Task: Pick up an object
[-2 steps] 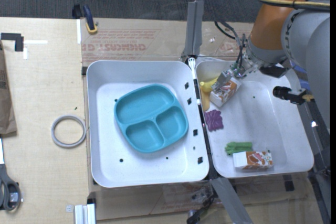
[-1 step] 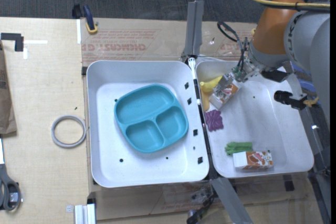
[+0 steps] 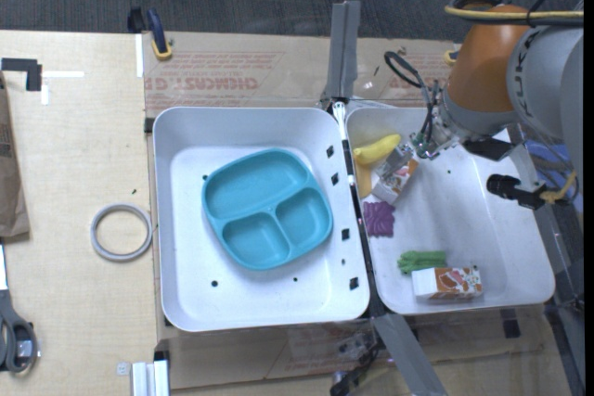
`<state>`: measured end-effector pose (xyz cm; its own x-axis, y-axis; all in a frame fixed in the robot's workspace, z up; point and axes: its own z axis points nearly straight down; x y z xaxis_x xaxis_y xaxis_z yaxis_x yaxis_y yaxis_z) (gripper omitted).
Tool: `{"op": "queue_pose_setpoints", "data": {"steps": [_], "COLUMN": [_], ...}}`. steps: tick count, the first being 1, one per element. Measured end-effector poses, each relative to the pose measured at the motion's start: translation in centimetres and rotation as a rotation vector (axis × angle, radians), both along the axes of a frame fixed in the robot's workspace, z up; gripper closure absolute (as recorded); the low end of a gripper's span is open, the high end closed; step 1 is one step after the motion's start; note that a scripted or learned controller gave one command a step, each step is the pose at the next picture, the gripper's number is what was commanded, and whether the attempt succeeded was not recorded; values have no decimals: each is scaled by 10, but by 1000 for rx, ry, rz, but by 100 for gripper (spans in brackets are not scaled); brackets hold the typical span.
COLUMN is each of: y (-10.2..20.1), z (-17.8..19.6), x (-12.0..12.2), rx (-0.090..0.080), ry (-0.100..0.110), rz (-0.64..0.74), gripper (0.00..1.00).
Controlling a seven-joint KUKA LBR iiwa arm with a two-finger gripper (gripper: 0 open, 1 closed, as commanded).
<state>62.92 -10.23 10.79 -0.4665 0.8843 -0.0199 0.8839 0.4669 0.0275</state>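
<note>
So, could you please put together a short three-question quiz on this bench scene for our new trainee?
1. True or false: the blue divided plate lies in the left bin.
2. Which item lies closest to the gripper? A) yellow banana B) green toy C) small carton
3. Fill in: the purple object sits against the right bin's ____ wall.

Key: 1 true; 2 A; 3 left.
</note>
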Motion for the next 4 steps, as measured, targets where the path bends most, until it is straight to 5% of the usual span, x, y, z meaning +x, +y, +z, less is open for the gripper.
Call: {"op": "queue_pose_setpoints", "data": {"steps": [1,2,3,4], "y": [-3,-3,37,-2], "z": [13,13,84,43], "x": [3,3,-48,-26], "rx": [-5,-5,2,2], "ry": [-12,-12,34,35], "rz": [-3,-3,149,72], "gripper": [100,0,0,0]}}
